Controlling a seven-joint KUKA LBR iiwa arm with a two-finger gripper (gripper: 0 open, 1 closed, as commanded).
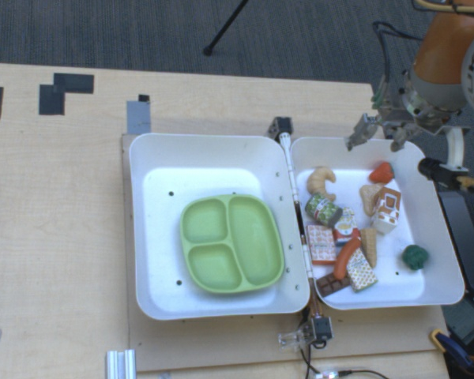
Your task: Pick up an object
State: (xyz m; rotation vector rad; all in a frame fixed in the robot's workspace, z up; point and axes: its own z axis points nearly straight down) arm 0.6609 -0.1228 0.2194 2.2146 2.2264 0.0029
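Gripper (379,135) hangs over the far rim of the right bin (442,235), jaws apart w/ nothing between them; two dark fingertips (355,140) splay out above the white wall. Arm comes in from the right, orange band above the wrist.

Landmark = right bin. Inside it, a heap of toy food: croissant (322,180) near the far-left corner, orange-red piece (381,171) at the far side closest to the gripper, small white-and-orange carton (387,208) just nearer than that, green can (322,210) by the left wall, red-printed card (321,243) nearer again along that wall, orange sausage-like piece (347,257) mid-bin, checked packet (361,272) and brown bar (330,284) at the near edge, dark green broccoli-like lump (415,257) alone by the right wall. Left of the right bin, the other bin (142,235) carries a green divided tray (231,243).

Step, as I judge it: approach/pre-grasp, nothing picked yet. Next move calls for choosing one target, prob. the orange-red piece or the lone green lump since both sit apart from the pile, then centring over it, dropping straight down w/ jaws apart, closing. Risk: crowded middle, jaws could nudge neighbours or close on two items.
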